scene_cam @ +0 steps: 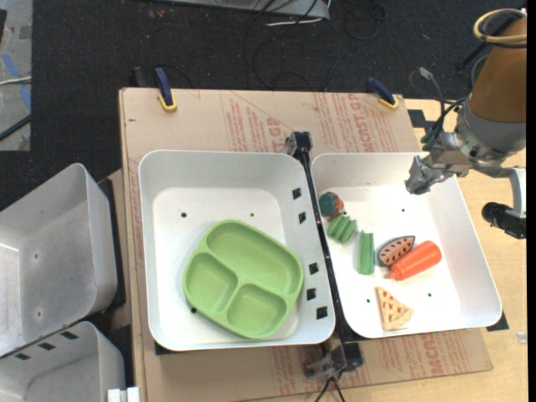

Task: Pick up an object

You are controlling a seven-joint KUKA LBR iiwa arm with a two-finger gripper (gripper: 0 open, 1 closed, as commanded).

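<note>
A cardboard-topped bench (pixel 251 115) carries two white bins. The tool (pixel 419 180) hovers over the right bin's (pixel 469 308) far right rim; its opening cannot be judged. The toy carrot (pixel 416 260) lies below it in view, pointing up-right.

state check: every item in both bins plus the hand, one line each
green divided plate: flat in left bin, compartments bare
carrot: lying in right bin, touching watermelon slice
pizza slice: flat, apart from the others
green stick: lying flat
green pod: lying beside small ball
hand: above right bin's far edge, nothing seen in it
</note>
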